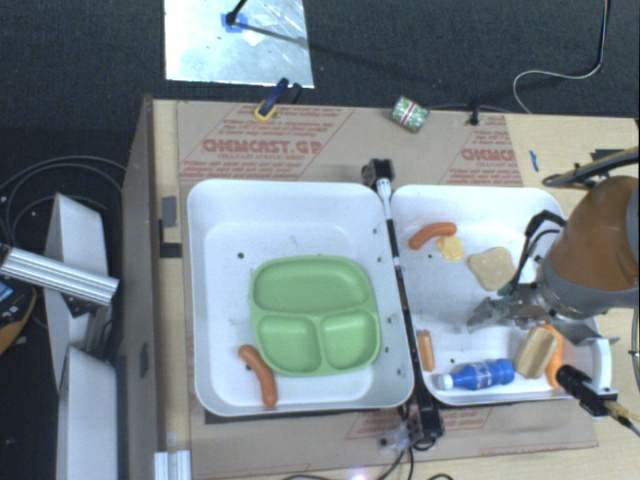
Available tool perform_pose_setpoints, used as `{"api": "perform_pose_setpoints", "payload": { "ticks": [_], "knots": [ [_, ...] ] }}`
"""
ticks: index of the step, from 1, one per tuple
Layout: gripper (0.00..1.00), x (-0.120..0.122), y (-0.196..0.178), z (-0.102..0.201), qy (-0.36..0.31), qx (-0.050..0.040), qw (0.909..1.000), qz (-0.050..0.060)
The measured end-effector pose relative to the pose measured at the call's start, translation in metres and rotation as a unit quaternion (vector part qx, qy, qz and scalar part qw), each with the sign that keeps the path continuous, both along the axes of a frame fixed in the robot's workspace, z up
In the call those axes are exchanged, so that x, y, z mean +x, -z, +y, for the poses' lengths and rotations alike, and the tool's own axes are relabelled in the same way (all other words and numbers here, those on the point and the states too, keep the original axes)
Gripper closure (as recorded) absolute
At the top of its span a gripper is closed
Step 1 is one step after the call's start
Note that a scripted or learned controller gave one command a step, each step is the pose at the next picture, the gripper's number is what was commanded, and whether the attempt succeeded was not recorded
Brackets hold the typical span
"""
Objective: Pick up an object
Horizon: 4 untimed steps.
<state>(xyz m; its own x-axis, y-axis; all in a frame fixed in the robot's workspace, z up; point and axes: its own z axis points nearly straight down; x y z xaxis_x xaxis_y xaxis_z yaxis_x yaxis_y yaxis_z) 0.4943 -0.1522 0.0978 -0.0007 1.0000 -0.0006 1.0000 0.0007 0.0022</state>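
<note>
Bench: brown board printed with red lettering, carrying two shallow white bins set side by side, touching along a dark centre divider.

Left bin [215, 268]: holds a green three-compartment tray [314, 313], lying flat near the bin's middle and slightly toward the right wall. All three compartments look bare. One sausage [259, 373] lies on the bin floor just off the tray's lower left corner, slanting toward the front wall. Broad bare floor remains along the left and back walls.

Right bin [480, 203]: more crowded.
- Second sausage [432, 234], near the back left, beside a small yellow piece [451, 249].
- Pale tan slice, bread-like [491, 266], right of the yellow piece, in mid-bin.
- Small orange stick [426, 349], close against the divider wall at the front left.
- Blue bottle with white cap [477, 375], lying on its side along the front wall.
- Tan cylinder [534, 351], tilted, just right of the bottle, with an orange piece [555, 358] at its far side.
Open floor lies in the bin's centre left, between the sausage and the bottle.

Arm: grey with an orange band, entering from the right over the right bin's right edge. Gripper [490, 313] points left, low over the floor below the tan slice; its fingers appear narrow, with nothing visible between them.

Beyond the bins: a green-and-white roll [409, 113] and a blue-yellow clip [272, 100] rest on the board's back edge.
</note>
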Motion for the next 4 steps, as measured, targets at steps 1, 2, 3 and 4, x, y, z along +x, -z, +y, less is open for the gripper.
{"api": "perform_pose_setpoints", "payload": {
  "ticks": [1,2,3,4],
  "knots": [
    [0.0,0.088,-0.045,0.036,-0.001,0.0002,1.0,0.0],
    [0.0,0.06,0.011,-0.041,0.0,-0.0003,1.0,0.001],
    [0.0,0.122,-0.005,-0.011,-0.002,0.0001,1.0,-0.001],
    [0.0,0.106,-0.037,-0.012,-0.001,0.0,1.0,0.0]
  ]
}}
